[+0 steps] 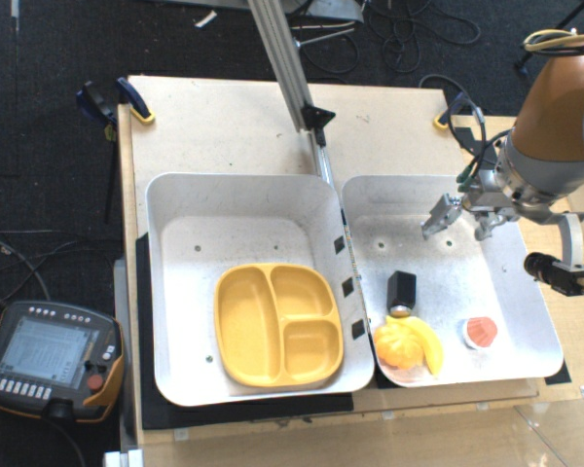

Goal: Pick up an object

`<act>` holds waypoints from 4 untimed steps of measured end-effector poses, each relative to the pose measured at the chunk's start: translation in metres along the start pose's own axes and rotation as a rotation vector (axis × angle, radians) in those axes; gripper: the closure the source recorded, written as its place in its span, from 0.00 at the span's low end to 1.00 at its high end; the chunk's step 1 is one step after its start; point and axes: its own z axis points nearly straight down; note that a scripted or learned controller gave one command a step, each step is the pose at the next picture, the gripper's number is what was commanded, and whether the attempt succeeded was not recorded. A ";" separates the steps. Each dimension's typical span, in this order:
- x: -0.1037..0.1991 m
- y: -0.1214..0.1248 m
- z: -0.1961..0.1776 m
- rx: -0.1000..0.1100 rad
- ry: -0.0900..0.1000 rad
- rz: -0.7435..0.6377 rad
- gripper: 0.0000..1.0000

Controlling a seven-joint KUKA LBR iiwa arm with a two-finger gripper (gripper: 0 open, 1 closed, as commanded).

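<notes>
White plastic bins sit side by side on the pale worktop (234, 115), the left bin (175, 212) slightly larger in view than the right bin (526, 300). In the left bin lies a yellow divided tray (277, 324) with three compartments, resting toward the near half of the bin floor.

Three things lie in the right bin, all toward its near edge. A small black block (401, 290) stands close to the bin's left wall, with what looks like a brownish cap or tip at its near end, though the view is too coarse to be sure. Just in front of it, at the near left corner, sits a yellow and orange bundle of toy fruit (407, 345), a rounded orange piece with a banana-like yellow piece against its right side. Well to the right of that lies a small red and white round piece (481, 333).

The grey arm with its orange band (555, 105) comes in from the right and leans over the far part of the right bin. Its hand (461, 217) hangs above the far middle of that bin, with its two metal fingers spread apart and nothing between them. It is well apart from the black block and the fruit, which lie nearer the camera.

A slanted metal pole (284, 56) crosses the worktop toward the seam between the bins. A grey teach pendant (49, 358) lies on the dark floor to the left.
</notes>
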 end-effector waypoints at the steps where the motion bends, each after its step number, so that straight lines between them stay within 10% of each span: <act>1: 0.000 0.000 0.000 0.000 0.000 0.000 0.00; 4: -0.005 -0.009 0.135 0.001 0.000 0.001 0.00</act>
